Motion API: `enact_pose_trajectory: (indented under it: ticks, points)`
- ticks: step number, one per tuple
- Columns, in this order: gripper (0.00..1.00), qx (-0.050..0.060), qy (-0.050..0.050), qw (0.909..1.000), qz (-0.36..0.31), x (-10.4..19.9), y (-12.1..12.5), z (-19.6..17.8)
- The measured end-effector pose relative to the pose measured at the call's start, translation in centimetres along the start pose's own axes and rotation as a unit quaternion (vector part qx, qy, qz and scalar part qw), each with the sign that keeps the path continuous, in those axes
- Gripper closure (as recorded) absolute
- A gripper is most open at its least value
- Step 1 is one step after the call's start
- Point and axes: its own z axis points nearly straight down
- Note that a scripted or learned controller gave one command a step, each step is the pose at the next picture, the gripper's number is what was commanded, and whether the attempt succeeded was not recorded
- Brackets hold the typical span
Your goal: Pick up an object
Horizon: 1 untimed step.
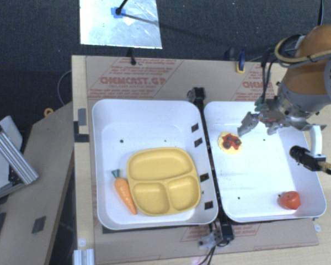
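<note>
At the near edge of the right bin (306, 211) sits a red tomato (289, 200), well apart from the arm. In the left bin (107, 126) a yellow divided plate (163, 179) lies with a toy carrot (123, 192) just beside its left rim. Farther back in the right bin, a small yellow disc with dark red topping (230, 142) rests near the divider. The gripper (259, 124) hangs just beside and above it, its fingers spread apart, with nothing between them.
</note>
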Motion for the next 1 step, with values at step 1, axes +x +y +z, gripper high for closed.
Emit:
enact_pose_trajectory:
  ticks: [1]
  points:
    - [0.00, -0.007, -0.001, 1.0000, -0.001, 0.03, 0.26, -0.76]
